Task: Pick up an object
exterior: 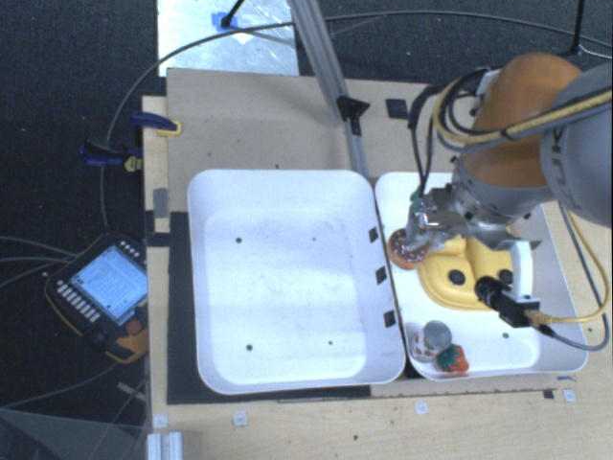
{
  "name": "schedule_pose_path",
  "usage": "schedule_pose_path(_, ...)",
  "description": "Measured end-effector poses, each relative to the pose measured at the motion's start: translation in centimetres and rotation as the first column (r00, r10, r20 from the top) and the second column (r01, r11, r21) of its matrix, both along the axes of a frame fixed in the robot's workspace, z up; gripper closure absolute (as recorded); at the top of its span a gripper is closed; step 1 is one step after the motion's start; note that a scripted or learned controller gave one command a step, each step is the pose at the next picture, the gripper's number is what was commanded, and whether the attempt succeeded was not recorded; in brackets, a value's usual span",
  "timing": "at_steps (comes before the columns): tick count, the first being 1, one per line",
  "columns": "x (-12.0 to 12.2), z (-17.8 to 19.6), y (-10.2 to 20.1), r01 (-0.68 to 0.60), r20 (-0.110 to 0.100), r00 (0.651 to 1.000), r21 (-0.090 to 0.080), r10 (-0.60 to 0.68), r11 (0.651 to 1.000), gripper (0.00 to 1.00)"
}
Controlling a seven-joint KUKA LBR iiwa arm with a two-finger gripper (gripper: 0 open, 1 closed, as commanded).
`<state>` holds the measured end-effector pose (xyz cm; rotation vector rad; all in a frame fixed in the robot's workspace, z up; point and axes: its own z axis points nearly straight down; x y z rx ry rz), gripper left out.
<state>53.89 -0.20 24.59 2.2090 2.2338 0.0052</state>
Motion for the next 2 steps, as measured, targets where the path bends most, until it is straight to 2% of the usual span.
schedule_pose_path(2,1.1,-2.6,10.9,0.001,-0.002,1.000,0.000,-0.001,1.000,1.00)
